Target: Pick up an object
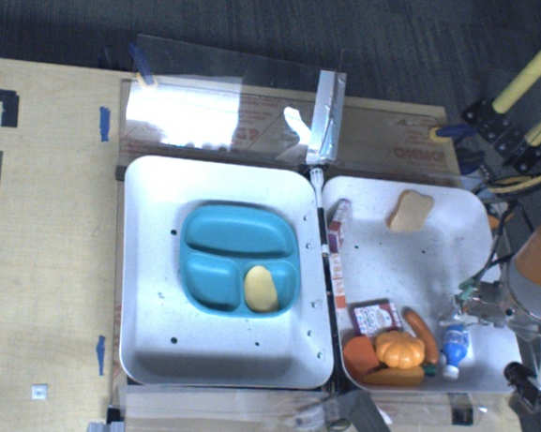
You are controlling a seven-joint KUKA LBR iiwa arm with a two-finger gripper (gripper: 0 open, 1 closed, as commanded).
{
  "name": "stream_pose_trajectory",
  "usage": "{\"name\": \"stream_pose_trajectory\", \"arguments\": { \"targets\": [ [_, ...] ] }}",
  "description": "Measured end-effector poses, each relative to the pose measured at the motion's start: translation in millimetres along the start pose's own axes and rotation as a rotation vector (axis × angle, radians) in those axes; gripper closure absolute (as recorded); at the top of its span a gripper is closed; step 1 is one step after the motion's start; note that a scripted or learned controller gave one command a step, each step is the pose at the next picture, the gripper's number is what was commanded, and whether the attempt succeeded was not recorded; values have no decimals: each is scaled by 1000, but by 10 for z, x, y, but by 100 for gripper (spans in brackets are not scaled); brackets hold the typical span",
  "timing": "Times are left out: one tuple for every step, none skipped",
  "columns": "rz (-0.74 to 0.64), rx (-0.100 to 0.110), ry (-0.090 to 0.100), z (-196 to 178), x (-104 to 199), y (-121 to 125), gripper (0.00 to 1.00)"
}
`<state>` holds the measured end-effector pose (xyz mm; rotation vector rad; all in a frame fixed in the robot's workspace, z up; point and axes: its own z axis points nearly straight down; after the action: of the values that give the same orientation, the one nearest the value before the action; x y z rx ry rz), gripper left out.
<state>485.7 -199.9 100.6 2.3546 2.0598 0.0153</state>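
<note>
Camera view: we see the arm [539,271] at the frame's right edge, over the right bin [435,272]; we cannot tell its gripper's state. Toy pumpkin [400,350] sits lower in that bin; a yellow lemon [261,289] rests in the blue tray [239,255], left bin.

Bench [40,265] in pale wood, carrying two shallow white bins side by side, touching along the middle: left bin [143,274], right bin [457,231]. Also bearing black tape marks [2,107] and blue tape bits [104,122] at left, clear plastic sheet [223,112] behind bins.
</note>
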Motion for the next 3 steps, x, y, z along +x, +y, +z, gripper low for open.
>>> {"name": "stream_pose_trajectory", "arguments": {
  "targets": [
    [109, 14, 1, -258, 282, 885, 100],
    [227, 12, 0, -866, 609, 1526, 100],
    [317, 17, -1, -1155, 277, 1034, 100]
  ]
}}
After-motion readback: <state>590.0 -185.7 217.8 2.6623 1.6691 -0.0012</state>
